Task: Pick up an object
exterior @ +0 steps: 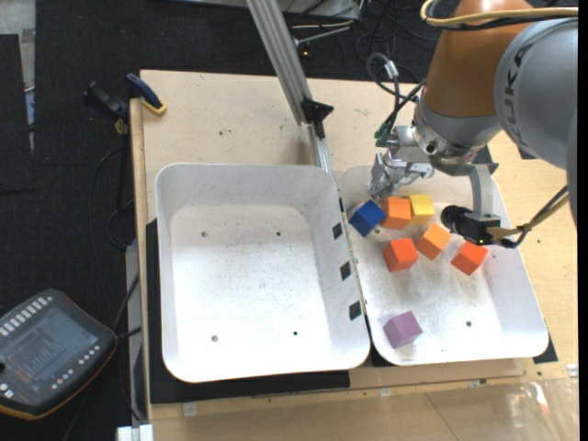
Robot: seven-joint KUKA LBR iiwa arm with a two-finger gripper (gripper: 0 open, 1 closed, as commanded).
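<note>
Seven small blocks sit in the right bin (514, 324) on my feed, and none of them is off its floor. The blue cube (367, 217) lies nearest the divide between the bins, turned corner-on to me, touching or just beside an orange cube (398, 212) with a yellow cube (422, 206) at its far side. Below those I see another orange cube (400, 254), a lighter orange block (434, 240) tilted beside it, and a red-orange cube (469, 257) further right, close under a black fitting on the arm (514, 53). A purple cube (402, 328) lies well apart from the cluster, near the front rim. All have matte, plain-coloured faces with crisp edges. The gripper (383, 184) hangs just above and behind the blue cube, at the back of the cluster; from this slanted view I cannot tell how its end stands, and I see no block held in it. The left bin (184, 191) shows a white speckled floor. On the bench (230, 118) behind the bins a silver rail (280, 49) runs diagonally, with a blue and yellow clamp (138, 90) at the far left corner. A grey teach pendant (46, 347) rests at my lower left.
</note>
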